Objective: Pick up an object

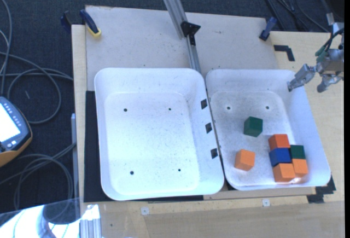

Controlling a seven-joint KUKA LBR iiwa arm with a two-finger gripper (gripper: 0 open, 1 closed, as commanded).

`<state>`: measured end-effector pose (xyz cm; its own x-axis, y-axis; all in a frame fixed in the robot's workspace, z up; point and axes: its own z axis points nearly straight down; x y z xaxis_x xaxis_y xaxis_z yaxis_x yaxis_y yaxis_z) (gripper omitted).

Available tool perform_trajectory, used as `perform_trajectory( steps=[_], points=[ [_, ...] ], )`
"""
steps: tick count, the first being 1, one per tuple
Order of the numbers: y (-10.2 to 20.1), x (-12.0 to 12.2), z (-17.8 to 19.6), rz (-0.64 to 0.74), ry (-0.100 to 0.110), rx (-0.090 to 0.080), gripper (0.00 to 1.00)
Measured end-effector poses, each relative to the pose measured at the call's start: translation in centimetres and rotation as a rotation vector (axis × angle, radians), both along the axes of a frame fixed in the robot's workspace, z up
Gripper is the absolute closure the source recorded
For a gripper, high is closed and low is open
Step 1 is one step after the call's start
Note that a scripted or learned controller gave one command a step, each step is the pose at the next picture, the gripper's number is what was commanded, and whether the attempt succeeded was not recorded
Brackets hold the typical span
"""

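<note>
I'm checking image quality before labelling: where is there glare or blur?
In the camera view, a washed-out bright patch burns out the bottom-left corner; the grey two-finger gripper at the right edge looks soft; the small coloured cubes in the right shallow white bin are sharp.

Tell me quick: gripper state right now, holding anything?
Gripper: open, nothing between its fingers; it hangs above the far right rim of the right bin, well away from the blocks.
</note>
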<state>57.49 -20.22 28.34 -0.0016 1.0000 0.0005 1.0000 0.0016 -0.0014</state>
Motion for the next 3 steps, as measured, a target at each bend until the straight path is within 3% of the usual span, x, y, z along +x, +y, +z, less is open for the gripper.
perform_trajectory(
  steps=[1, 2, 3],
  points=[
    [3.9, -5.3, -8.9, -0.001, 0.010, 0.005, 0.00],
    [0.0, -6.2, -18.8, -0.005, 0.007, 0.003, 0.00],
    [4.2, -3.8, -18.4, 0.003, -0.003, -0.001, 0.00]
  ],
)
